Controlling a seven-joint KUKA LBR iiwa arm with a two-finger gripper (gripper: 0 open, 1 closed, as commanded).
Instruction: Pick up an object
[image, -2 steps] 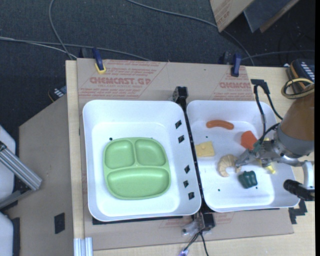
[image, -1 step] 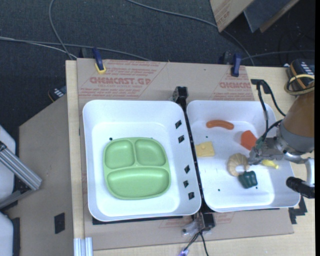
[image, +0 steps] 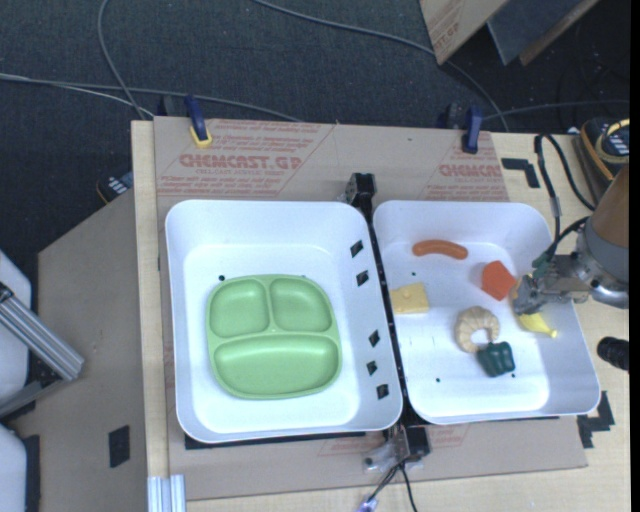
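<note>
A: Which piece is the pick here?

B: My guess is the small yellow piece (image: 541, 324) at the right side of the right bin (image: 570, 385). It lies on the bin floor, and the claw (image: 527, 296) hangs just above and to its left, low over the bin. Whether anything sits in the claw, or how wide it stands, I cannot tell; it is too small and dark from this angle.

A: What else is close?

B: The orange-red block (image: 497, 279) is just left of the claw, nearly touching it. The croissant (image: 477, 327) and the dark green piece (image: 496, 358) lie a little further left and below, touching each other. The yellow cheese cube (image: 409, 299) and the sausage (image: 440, 249) are well apart, toward the bin's left and top.

A: And the other side?

B: The left bin (image: 190, 330) holds a green divided plate (image: 273, 335). Both bins sit on the table (image: 250, 150), with two clamps at its far edge.

A: How should the grab go?

B: I'd centre over one piece alone before closing. The yellow piece lies near the bin's sloping wall, so a straight-down approach, clear of that wall and of the orange-red block, seems safest. Then lift slowly and check that the piece comes up.
</note>
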